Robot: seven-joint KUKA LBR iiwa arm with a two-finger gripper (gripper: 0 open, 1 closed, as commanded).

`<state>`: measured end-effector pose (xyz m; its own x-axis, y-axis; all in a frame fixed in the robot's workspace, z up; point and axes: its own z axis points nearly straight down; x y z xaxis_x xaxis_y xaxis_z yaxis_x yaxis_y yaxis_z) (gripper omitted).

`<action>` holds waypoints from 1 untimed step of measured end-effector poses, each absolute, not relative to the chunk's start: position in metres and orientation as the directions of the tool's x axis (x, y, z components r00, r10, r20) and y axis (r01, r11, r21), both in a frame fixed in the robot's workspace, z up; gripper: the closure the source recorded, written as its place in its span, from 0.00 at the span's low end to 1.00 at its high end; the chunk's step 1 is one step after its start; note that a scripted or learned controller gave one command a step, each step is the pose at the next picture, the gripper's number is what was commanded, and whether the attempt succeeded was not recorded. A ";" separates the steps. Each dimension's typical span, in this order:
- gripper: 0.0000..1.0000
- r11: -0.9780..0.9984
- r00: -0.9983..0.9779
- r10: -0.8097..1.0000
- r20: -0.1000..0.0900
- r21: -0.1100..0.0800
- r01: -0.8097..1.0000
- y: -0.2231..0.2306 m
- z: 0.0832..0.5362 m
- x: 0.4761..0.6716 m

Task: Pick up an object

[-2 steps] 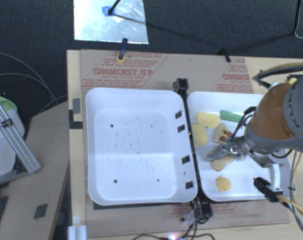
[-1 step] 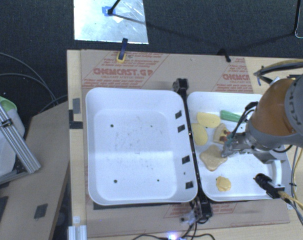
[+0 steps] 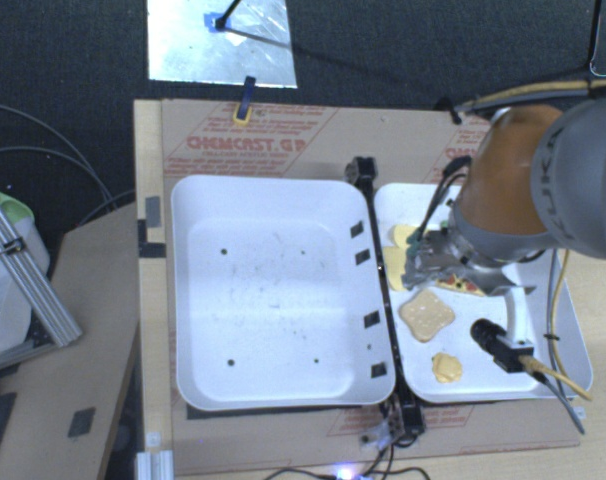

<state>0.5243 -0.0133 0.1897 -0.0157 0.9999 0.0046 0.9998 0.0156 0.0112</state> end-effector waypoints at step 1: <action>1.00 0.009 -0.009 1.000 0.003 0.021 1.000 0.033 0.430 0.531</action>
